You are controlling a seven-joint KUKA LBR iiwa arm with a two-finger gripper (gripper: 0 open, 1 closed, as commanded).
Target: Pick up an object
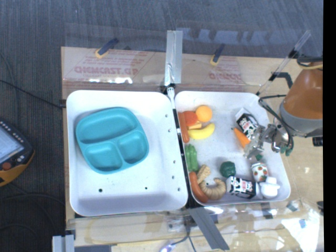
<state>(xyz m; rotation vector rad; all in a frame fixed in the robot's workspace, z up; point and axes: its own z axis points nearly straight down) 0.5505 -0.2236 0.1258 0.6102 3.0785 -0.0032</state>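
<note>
Near edge of the right white bin (273, 100): a row of toy food along the front wall, incl. a tan curled croissant-shaped piece (212, 187), a black-and-white cow-print carton lying flat (241, 186), a small white cup-like piece (269, 188) and a white can with red dots (259, 170). One of each, as far as can be told. Just behind sit one dark green round knob (227, 168) and one green pepper-like piece (190, 157) by the divider.

Mid-bin, the two-finger gripper (256, 147) hangs low over the right side, reaching in from the right. Whether its claw is apart or together can't be told; metal parts blur together. Nothing seen between them. An orange carrot-shaped piece (241, 136), the likely target, lies just beside the claw, w/ a second cow-print carton (247, 123) touching its far end. Judged light, rigid, smooth plastic; tapered, so prob. slippery. Best gripped across its thicker middle.

Farther back: one yellow banana (202, 132), one orange ball (203, 113), one red-orange block (189, 119). Left white bin (94, 203) holds one teal three-section plate (111, 138).
</note>
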